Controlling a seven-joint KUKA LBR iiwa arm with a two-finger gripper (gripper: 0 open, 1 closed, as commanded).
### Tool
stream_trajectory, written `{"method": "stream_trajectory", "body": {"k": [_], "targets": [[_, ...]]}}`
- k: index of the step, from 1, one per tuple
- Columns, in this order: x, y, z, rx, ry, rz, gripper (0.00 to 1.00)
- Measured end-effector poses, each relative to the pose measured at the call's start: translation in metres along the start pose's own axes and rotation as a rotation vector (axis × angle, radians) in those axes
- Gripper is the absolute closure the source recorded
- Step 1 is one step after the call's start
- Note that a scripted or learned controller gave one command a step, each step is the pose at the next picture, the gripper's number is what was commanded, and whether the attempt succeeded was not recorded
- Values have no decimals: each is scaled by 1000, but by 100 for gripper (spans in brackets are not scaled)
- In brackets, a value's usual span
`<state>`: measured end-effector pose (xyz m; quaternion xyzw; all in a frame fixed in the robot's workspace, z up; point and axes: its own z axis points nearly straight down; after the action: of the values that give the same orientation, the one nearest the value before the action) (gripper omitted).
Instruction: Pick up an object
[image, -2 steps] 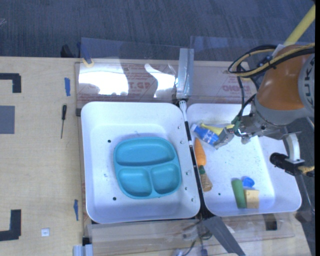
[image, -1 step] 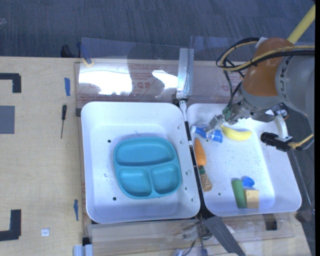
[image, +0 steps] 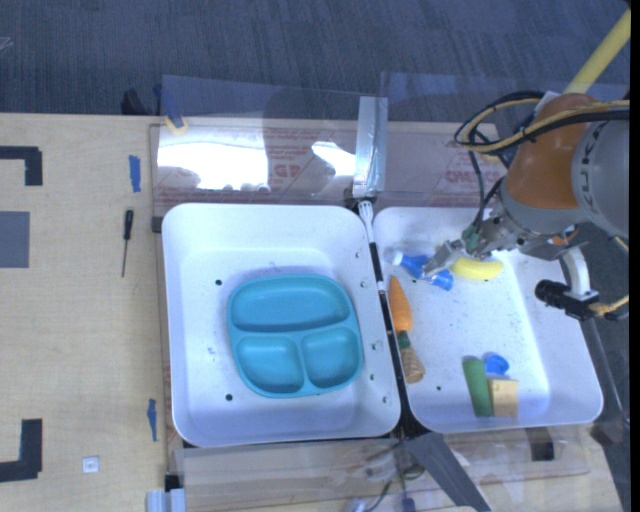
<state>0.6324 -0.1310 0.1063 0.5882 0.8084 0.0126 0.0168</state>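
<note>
Pincer (image: 472, 243) hangs low in the right white bin (image: 560, 400), just beside the yellow banana-shaped toy (image: 478, 268), probably its target; its state I cannot tell.

A: How is the scene lit?
B: Brightly and evenly from above; strong glare whitens the clear panel (image: 240, 160) behind the bins.
A: Sharpness?
B: Moderate; soft shadows edge the blue tray (image: 295, 333).

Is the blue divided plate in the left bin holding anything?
Empty: the blue divided plate shows bare blue in all three compartments.
</note>
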Motion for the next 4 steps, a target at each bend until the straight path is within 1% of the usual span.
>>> {"method": "stream_trajectory", "body": {"k": [1, 2, 3, 4], "targets": [[-22, -15, 6, 12, 0, 42, 0], [-11, -12, -60, 28, 15, -499, 0], [-14, 5, -74, 26, 21, -828, 0], [-50, -40, -137, 25, 15, -878, 0]]}}
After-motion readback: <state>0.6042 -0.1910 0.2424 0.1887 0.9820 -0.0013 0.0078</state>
